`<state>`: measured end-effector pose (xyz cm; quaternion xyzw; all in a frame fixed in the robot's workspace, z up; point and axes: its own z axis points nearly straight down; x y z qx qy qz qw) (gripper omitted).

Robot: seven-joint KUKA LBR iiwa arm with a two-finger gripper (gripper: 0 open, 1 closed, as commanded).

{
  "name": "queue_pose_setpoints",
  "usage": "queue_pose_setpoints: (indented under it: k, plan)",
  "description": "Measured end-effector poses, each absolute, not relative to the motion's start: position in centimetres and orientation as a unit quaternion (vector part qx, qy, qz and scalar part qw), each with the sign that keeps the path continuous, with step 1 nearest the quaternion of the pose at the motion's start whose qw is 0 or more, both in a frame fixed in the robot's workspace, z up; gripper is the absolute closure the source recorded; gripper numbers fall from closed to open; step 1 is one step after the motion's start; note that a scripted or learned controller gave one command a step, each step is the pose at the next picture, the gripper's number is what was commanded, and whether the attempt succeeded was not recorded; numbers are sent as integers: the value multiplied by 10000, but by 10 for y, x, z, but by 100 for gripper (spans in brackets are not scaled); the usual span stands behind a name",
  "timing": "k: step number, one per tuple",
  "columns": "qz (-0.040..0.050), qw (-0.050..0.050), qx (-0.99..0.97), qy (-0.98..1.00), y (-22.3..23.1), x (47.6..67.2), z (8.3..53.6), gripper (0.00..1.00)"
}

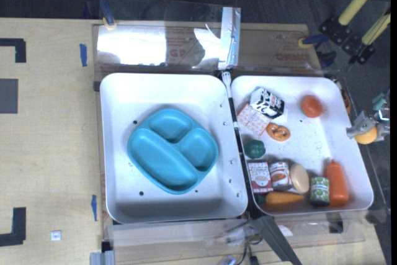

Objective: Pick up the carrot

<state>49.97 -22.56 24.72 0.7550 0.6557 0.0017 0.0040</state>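
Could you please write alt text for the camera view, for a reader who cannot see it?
An orange carrot lies along the near edge of the right white bin, among small food items including a red bottle and a green can. The left bin holds a blue divided plate. The hand sits at the right bin's right rim.

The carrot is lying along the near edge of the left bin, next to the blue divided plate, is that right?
Not quite. The carrot lies along the near edge of the right bin, not the left bin, below a small can. The blue divided plate sits alone in the left one, as the camera view shows.
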Motion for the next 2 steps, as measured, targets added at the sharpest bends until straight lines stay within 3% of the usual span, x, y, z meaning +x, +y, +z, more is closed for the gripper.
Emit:
queue_pose_setpoints:
  k: [1, 2]
  plan:
    - [4, 6, 8758, 4826, -192, 548, 296, 100]
    - [1, 11, 8877, 4604, -216, 530, 303, 100]
